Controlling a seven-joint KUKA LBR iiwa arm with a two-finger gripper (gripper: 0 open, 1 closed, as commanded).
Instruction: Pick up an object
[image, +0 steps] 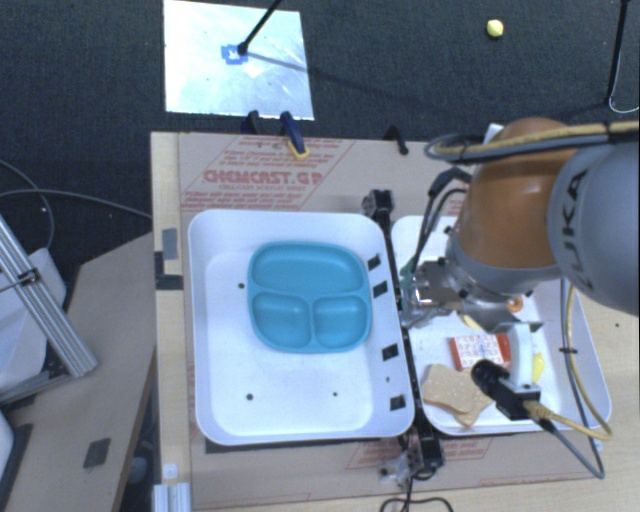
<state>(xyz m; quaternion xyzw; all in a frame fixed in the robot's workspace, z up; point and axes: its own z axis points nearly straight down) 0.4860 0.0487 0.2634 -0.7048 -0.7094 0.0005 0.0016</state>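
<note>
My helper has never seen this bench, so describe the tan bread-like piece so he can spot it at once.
Find the right-hand white bin, beneath the grey and orange arm. At its near edge, by the left bin, lies a flat tan piece like a bread slice. Unlike the red and white packet behind it, it is plain tan with an uneven outline.
</note>
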